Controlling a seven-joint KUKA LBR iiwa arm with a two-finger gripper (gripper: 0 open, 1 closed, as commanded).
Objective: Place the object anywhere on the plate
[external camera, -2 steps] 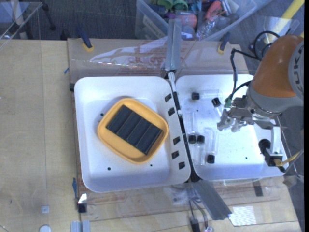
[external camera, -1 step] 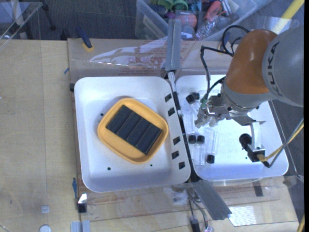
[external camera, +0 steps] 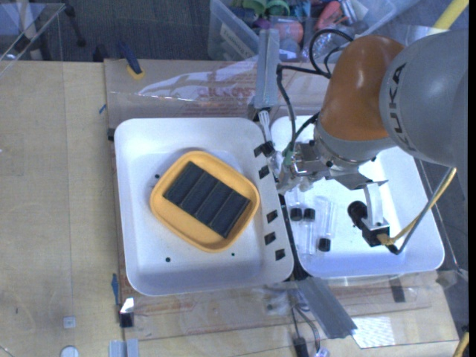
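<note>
A yellow plate [external camera: 165, 193] with rounded corners lies in the left bin [external camera: 141, 259]. A black ridged slab [external camera: 207, 195] rests flat on the plate and covers most of its middle. My gripper [external camera: 290, 168] hangs over the left edge of the right bin [external camera: 416, 236], close to the divider between the bins and to the right of the plate. Nothing shows between it and the plate. The orange band of the arm [external camera: 364, 88] hides much of the wrist.
Small clear pieces with black caps [external camera: 301, 214] lie in the right bin below the gripper, another [external camera: 324, 242] nearer the front. A clear tub of colourful toys [external camera: 297, 6] stands behind the bins. Black clips [external camera: 269, 218] line the divider.
</note>
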